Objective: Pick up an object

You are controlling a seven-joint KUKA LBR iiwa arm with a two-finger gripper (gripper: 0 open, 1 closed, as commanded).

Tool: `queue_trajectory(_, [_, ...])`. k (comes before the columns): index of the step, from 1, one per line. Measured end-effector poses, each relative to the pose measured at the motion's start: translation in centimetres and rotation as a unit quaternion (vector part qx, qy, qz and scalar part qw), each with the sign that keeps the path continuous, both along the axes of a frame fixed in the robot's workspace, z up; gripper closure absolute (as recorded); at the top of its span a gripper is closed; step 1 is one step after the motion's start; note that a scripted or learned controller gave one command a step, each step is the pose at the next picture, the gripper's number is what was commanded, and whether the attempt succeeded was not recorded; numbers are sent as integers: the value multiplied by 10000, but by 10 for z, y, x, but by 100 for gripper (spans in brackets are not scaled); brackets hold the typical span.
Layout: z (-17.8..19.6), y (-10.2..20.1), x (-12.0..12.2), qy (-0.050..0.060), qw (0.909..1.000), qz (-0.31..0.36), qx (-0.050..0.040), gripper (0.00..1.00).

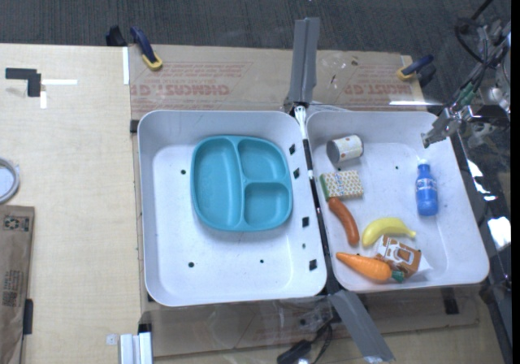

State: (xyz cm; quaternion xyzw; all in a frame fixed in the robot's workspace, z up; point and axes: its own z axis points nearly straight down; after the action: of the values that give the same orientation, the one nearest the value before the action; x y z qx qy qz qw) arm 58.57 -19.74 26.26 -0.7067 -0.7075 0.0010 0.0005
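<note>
The right bin [465, 216] holds several small items. A pale cylinder cup [345, 149] lies near its back left, with a dotted green block [342, 184] just in front of it. A red-orange sausage [344, 220], a yellow banana [387, 229], an orange carrot [364, 266] and a small orange-and-white carton [401, 256] crowd the front. A blue bottle [426, 189] lies alone toward the right. My gripper [437, 132] hangs at the bin's back right corner, above the rim and apart from every item, about a bottle's length behind the blue bottle.
The left bin [162, 216] carries a teal divided plate [242, 183]. A grey divider post [305, 62] rises between the bins at the back. Blue-and-yellow clamps [146, 49] [414, 70] grip the cardboard behind. A tape roll [6, 182] lies at far left.
</note>
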Motion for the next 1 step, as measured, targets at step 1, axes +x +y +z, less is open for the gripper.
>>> queue_trajectory(1, [-98,-25,-28,2,9999,-110,4,0])
